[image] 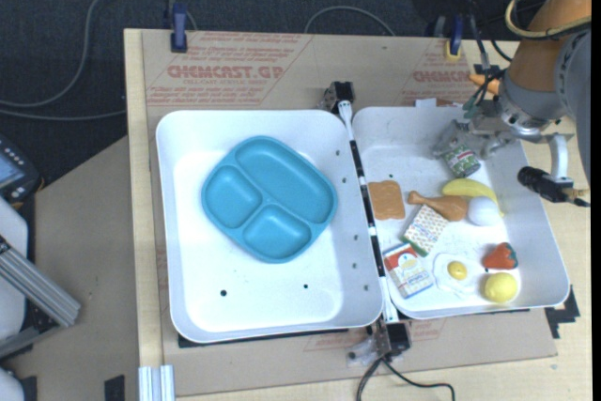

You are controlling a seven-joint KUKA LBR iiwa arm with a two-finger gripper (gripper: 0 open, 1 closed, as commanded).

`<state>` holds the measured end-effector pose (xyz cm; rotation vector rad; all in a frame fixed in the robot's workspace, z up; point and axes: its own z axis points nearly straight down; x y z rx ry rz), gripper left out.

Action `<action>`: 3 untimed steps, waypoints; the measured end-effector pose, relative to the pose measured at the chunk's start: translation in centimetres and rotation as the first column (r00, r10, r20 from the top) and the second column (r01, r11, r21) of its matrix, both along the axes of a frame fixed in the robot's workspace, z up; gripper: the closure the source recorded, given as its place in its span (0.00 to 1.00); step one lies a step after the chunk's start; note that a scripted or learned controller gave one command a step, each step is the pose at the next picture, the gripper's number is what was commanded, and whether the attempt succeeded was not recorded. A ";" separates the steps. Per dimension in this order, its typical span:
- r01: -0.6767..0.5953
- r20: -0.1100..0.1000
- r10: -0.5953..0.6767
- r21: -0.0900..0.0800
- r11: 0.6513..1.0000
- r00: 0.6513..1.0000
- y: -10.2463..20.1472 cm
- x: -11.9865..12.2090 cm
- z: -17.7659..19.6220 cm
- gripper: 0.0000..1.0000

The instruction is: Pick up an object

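Your arm [549, 52] enters at the frame's upper right, cut off by the edge. The left bin [188, 277] carries a blue divided plate [269, 197]. The right bin [540, 249] holds the toy food: toast [385, 199], drumstick [439, 204], banana [470, 189], fried egg [455, 272], tomato [500, 255], lemon [500, 287]. The end effector [467, 144] sits low in that bin's upper part over a small greenish packet [463, 161]; you cannot tell its state.
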<state>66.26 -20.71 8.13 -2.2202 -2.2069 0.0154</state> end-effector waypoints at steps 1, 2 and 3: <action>-0.007 0.017 0.007 -0.003 1.000 1.000 0.4 0.5 1.5 1.00; -0.013 0.013 0.013 0.003 1.000 1.000 8.2 0.5 0.3 1.00; -0.013 0.021 0.013 0.003 1.000 1.000 14.5 -5.5 11.1 1.00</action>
